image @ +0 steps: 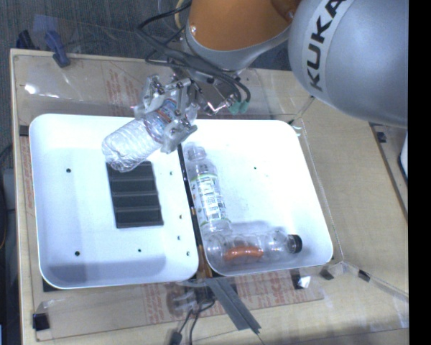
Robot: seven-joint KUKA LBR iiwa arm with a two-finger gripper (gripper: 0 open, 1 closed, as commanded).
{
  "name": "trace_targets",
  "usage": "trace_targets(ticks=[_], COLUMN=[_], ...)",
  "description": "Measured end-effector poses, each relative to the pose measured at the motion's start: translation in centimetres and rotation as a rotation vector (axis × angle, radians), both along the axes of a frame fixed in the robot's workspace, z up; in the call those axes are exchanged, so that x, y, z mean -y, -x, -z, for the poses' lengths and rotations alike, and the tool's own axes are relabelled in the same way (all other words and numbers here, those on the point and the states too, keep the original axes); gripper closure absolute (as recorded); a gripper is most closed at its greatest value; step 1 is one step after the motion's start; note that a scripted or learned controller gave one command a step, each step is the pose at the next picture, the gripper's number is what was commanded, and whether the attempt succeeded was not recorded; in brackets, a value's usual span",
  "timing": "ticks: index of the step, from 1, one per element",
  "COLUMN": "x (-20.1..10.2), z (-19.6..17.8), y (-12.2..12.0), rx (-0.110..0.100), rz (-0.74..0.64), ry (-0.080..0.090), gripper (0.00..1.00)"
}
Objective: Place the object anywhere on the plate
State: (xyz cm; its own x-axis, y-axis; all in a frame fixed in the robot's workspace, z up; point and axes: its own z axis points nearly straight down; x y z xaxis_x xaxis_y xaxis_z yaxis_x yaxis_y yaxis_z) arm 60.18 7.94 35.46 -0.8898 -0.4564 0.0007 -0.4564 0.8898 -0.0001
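Camera view: claw [167,117] grips crinkled clear bottle [131,144].

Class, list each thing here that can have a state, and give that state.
Two-finger gripper: shut on the crumpled clear plastic bottle.
Crumpled clear plastic bottle: held, tilted over the left bin.
Black ribbed plate: flat in left bin.
Two clear bottles: lying in right bin.

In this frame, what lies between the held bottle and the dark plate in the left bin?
Nothing. In the camera view the clear bottle, clamped in the gripper, hangs directly over the black ridged plate's top edge, with no other object between them.
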Motion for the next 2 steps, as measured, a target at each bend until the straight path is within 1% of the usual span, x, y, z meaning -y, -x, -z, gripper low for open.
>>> trace_targets(ticks=[1,2], x=[4.10,4.09], z=[-0.73,-0.74], y=[3.38,3.38], rx=[0.002,0.002], rz=[-0.252,-0.252], ry=[0.000,0.000], gripper=[1.00,0.00])
